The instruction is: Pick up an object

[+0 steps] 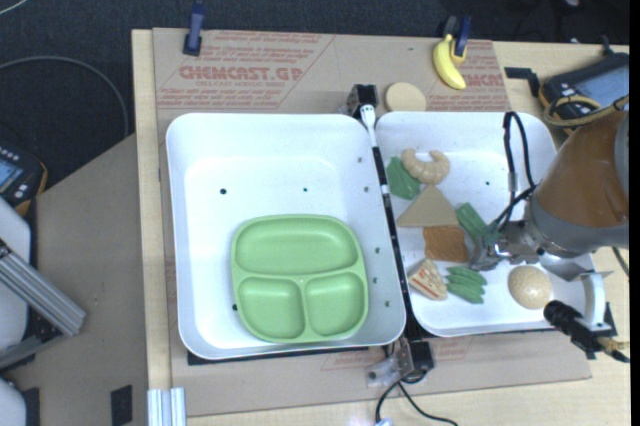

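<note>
White bins are sitting side by side; the left bin is holding a green divided tray. The right bin is carrying the toy food: croissant, brown triangle, sandwich wedge, green pea pod, pale egg-like ball. The gripper is working low just above the pea pod; open or closed, cannot tell. Nothing is looking lifted; the grasp and raise are probably remaining.
</note>
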Tool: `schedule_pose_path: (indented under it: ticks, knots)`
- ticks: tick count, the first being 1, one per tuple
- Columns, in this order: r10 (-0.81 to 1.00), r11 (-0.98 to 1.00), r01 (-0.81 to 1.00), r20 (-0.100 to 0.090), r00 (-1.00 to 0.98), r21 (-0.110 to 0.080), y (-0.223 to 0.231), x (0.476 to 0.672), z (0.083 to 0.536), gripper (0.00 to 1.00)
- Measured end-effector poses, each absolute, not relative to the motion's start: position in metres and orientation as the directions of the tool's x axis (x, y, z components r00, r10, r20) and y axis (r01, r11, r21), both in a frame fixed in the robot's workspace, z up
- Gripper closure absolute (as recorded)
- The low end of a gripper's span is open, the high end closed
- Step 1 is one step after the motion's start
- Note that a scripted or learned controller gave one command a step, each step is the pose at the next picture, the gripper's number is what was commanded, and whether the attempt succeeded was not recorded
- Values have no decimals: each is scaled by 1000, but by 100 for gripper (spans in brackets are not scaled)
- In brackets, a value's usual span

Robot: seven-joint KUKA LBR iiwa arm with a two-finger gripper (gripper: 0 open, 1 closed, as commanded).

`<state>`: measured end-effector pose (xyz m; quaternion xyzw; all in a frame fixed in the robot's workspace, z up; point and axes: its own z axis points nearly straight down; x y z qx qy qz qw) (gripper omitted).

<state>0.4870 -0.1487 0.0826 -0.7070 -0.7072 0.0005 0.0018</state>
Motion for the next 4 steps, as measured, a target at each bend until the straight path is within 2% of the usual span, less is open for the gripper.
schedule_pose_path:
  ticks: [1,2,3,4]
  knots:
    - [1000,3,1000,3,-3,-2,-109,479,85,100]
    - [1000,-4,1000,-4,4,3,-167,489,85,100]
    - [1000,-1,1000,-3,1,4,-163,489,95,100]
    - [1000,-1,1000,2,1,-3,-149,478,84,100]
